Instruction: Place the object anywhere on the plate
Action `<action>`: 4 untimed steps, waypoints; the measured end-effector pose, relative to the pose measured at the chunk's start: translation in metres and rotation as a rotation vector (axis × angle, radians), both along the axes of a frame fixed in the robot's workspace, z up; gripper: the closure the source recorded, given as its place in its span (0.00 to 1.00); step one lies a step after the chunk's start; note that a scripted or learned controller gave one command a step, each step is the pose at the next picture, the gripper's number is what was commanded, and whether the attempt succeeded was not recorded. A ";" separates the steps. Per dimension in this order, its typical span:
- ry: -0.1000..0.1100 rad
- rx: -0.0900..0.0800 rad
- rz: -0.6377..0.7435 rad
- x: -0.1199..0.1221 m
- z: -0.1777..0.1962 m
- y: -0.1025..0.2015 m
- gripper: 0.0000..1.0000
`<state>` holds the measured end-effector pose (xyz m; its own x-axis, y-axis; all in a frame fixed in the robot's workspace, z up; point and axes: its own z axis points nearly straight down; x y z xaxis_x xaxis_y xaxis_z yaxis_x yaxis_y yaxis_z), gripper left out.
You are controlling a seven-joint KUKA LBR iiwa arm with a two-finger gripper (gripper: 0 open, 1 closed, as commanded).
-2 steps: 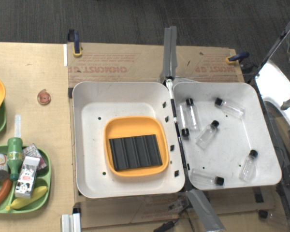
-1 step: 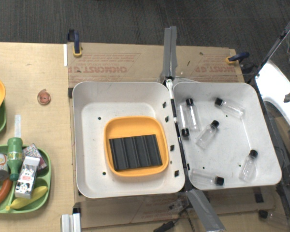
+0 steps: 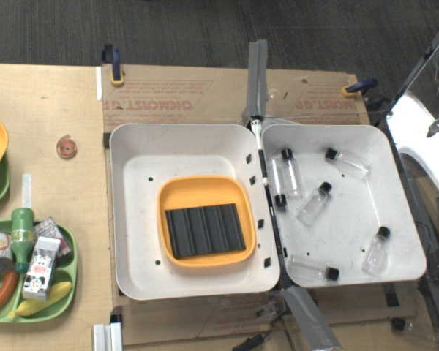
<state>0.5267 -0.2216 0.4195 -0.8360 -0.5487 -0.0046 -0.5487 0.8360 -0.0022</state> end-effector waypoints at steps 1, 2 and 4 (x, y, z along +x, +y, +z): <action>0.003 0.001 0.347 0.002 -0.064 0.000 0.00; 0.000 0.000 0.729 0.056 -0.043 0.000 0.00; -0.001 -0.001 1.255 0.100 0.022 0.006 0.00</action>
<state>0.6270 -0.2156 0.4412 0.2624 -0.9650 -0.0042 -0.9650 -0.2624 -0.0036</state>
